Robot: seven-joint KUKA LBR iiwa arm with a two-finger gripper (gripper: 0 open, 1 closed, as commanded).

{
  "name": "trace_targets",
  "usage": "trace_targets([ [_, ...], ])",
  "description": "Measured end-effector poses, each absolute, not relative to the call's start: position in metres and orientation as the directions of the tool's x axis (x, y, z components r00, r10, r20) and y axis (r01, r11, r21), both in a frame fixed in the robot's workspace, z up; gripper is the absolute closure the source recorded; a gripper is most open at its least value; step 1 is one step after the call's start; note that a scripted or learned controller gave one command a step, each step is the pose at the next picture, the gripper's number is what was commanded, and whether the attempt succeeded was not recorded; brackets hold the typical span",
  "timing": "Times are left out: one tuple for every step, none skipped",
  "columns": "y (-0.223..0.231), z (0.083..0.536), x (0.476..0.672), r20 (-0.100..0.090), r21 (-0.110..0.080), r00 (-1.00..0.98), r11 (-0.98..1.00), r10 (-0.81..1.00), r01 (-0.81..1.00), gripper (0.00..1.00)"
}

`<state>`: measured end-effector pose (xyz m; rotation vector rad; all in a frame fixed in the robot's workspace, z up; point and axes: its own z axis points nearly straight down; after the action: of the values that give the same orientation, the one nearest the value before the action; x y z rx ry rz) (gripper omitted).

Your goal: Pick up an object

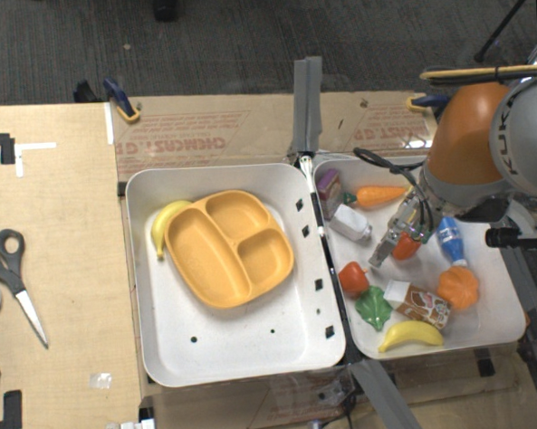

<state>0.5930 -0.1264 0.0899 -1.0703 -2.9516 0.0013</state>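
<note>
The right bin (pixel 511 317) holds several toy foods: a carrot (pixel 381 194), a white bottle (pixel 352 223), a red pepper (pixel 353 276), a green vegetable (pixel 374 307), a yellow banana (pixel 410 335), a brown packet (pixel 426 306), an orange fruit (pixel 458 286) and a blue bottle (pixel 449 241). My gripper (pixel 393 245) hangs over the middle of this bin, pointing down-left, between the white bottle and the blue bottle. A small red-orange piece (pixel 407 247) shows right against the gripper's tip; whether it is held is unclear.
The left bin (pixel 168 351) carries a yellow divided plate (pixel 230 246) and a second banana (pixel 165 226) at the plate's left rim. Scissors (pixel 14 279) lie on the bench at far left. A blue clamp (pixel 121 98) sits behind the bins. The arm's orange band (pixel 468 133) looms over the right bin's back corner.
</note>
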Motion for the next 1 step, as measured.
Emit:
trace_targets([
  [-0.1908,0.0912,0.6239,-0.003,0.000,-0.807,0.807,0.591,0.591,0.00],
])
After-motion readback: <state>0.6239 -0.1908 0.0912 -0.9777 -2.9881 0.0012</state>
